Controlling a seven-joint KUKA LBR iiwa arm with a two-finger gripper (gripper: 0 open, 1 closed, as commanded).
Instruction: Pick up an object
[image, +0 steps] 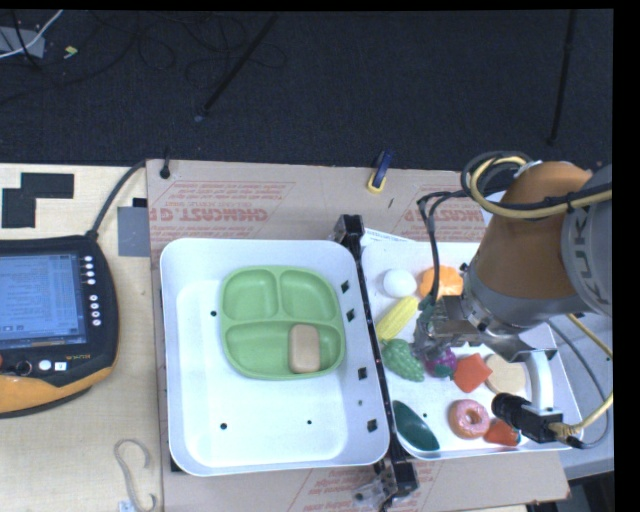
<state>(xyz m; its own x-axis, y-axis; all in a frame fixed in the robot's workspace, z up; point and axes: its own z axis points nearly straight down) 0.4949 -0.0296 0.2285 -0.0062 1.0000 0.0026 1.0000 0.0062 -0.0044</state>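
Arm: the grey arm (540, 250) with its orange band comes in from the right and hangs low over the right bin (570, 440), wrist tipped down into the toy food pile. My guess is it's lining up on whatever sits right below.

Gripper: the gripper (437, 340) is buried in the clutter, so honestly can't tell if it's got anything or what state it's in.

Closest to the tool: purple grapes (441, 362) just under it, green veg (404, 360) and corn cob (397, 318) just beside it toward the divider.

Behind the tool: white egg (400, 283) and an orange fruit (441, 281), partly hidden by the cables.

Nearer the front edge than the tool: red piece (472, 373), pink donut (467, 418), dark green leaf thing (415, 426). All loose and jumbled, so a neighbour could get nudged.

Far side from the tool: left bin (200, 420) holds a green divided plate (280, 322) with a tan slice (305, 350) in one compartment, well apart from the action.

Surface: bins sit on cardboard (260, 205) over a pale bench.

Room: teach pendant (50, 315) off to the far left, dark floor with cables behind.
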